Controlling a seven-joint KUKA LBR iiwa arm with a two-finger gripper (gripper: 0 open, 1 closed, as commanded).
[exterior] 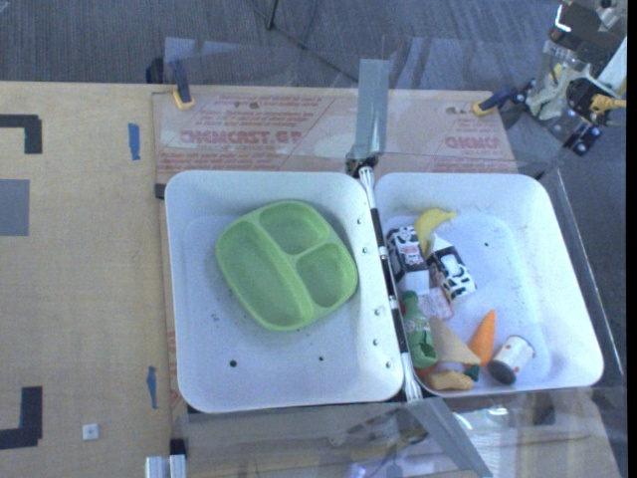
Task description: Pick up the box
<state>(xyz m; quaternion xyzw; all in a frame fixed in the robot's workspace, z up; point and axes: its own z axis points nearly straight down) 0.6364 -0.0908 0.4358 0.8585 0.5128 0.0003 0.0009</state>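
Observation:
A small black-and-white printed box (451, 273) lies tilted in the right bin (557, 267), left of the bin's middle. A second printed box (402, 250) lies close to it, against the bin's left wall. My gripper (574, 66) hangs at the top right of the camera view, beyond the right bin's far corner and well away from both boxes. Nothing shows in it.
Around the boxes lie a yellow banana (432, 225), an orange carrot (483, 335), a small white can (509, 356), a green item (419, 333) and other small toys. A green divided plate (287, 264) sits in the left bin (199, 366).

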